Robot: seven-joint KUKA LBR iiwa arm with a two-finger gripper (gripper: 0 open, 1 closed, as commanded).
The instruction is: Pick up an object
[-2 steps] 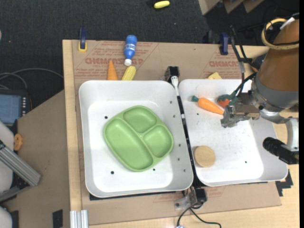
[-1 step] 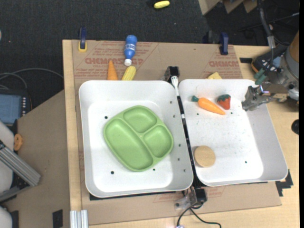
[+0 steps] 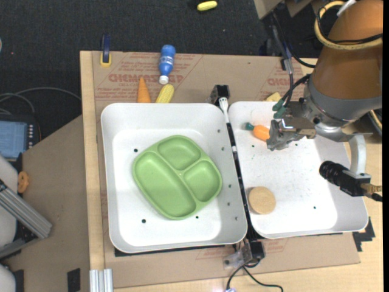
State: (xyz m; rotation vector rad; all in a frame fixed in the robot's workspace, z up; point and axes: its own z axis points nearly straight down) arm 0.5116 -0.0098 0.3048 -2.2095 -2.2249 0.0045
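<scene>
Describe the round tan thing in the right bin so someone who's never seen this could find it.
Start at the right bin, the white one the arm reaches over. Near its front left corner lies the tan disc, flat like a cookie. The toy carrot further back is orange, green-topped and elongated; the disc is plain and round.

I am seeing the arm (image 3: 349, 53) running off the top and right edges, so its upper links are cut off. Its wrist is covering the far right corner of the right bin (image 3: 304, 215). I am not making out whether the fingers of the gripper (image 3: 278, 140) are touching the toy carrot (image 3: 259, 132); its right end is hiding behind them. A yellow object (image 3: 275, 97) behind the cables is staying too obscured to name.
</scene>
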